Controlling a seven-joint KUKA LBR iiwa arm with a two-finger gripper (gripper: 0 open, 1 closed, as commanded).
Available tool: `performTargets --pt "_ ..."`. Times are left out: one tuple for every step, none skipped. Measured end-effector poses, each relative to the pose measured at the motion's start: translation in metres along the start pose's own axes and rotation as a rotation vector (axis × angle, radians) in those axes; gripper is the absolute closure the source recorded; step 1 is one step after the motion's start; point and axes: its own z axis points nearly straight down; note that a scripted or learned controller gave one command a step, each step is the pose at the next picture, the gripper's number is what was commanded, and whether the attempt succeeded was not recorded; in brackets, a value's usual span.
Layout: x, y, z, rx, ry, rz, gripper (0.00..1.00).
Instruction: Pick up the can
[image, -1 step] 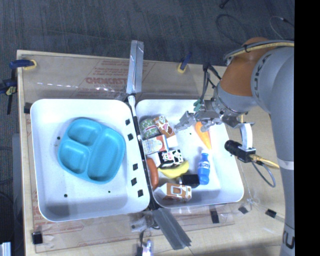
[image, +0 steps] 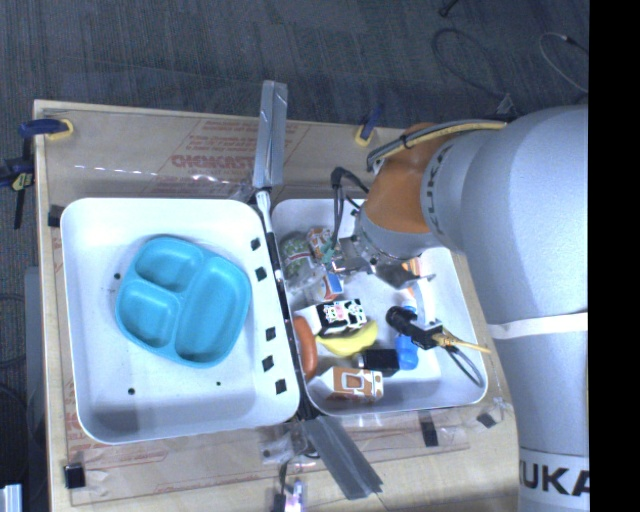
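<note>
Arm: the grey KUKA arm with the orange band (image: 400, 195) is reaching in from the right and is hanging over the far part of the right white bin (image: 455, 290).
Pincer: the pincer (image: 338, 268) is pointing down into that bin; whether it is released or clenched cannot be told.
Can: the small greenish metal can (image: 297, 252) is lying just left of the pincer, near the bin's far left corner.
Other contents: a black-and-white printed box (image: 340, 316) and a yellow banana (image: 348, 341) are lying just below the pincer; an orange-red sausage-shaped toy (image: 305, 346) is lying below and left of it.
Left bin: a blue divided plastic tray (image: 185, 298) is resting well left of the pincer.
</note>
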Motion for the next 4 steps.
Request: performTargets --pt "0.000 -0.001 0.001 0.003 0.001 0.000 0.00" --pt "0.001 -0.001 -0.005 0.008 0.003 -0.004 1.00" --pt "0.001 -0.001 -0.010 0.015 0.005 -0.008 1.00" --pt "0.031 0.041 -0.153 0.005 0.001 0.025 1.00"
